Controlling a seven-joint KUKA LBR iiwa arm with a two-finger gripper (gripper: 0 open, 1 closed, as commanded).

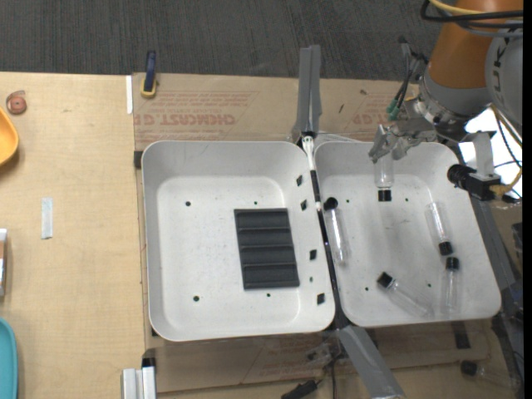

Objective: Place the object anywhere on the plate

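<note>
Gripper (384, 158) clamps a clear tube (384, 179) above the right bin (474, 306); cardboard print unreadable.

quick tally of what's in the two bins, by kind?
Clear tubes with black caps: 5. One hangs at the gripper as tube, the rest lie in the right bin.
Black ribbed plate, in the left bin: 1.
Total: 6.
</note>
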